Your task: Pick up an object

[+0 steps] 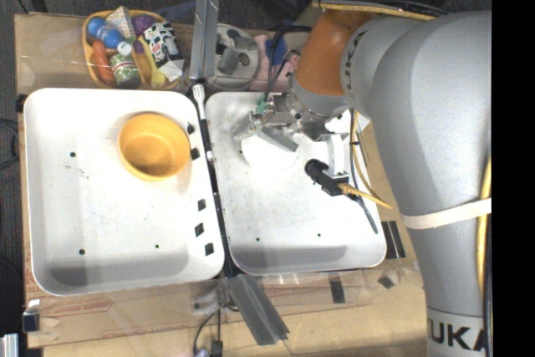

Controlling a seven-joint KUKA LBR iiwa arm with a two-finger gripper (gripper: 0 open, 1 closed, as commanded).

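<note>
Hand position: the hand [269, 123] is hanging low over the upper part of the right bin [284, 221], near the centre of the frame.
Hand state: I cannot tell whether it is apart or together, because the arm [426, 113] is crowding the view. Nothing is showing clamped in it.
Task's thing: a yellow bowl [153, 145] is sitting in the upper middle of the left bin [50, 205], left of centre in the frame and well apart from the hand.
Under the hand: a pale patch [269, 151] is lying on the bin floor just below it. This is possibly a white object and possibly glare; the contrast is too poor to say.
Risk, empty grasp: if the patch is only glare, the hand is likely working over bare floor and closing on nothing.
Risk, bowl: a grip on the smooth curved rim is liable to be slipping, or tipping the bowl against the bin wall.
Pointing: the bowl is standing upright, with its mouth facing up.
Long axis: being round, it is offering none across the bin; its one axis is running vertically.
</note>
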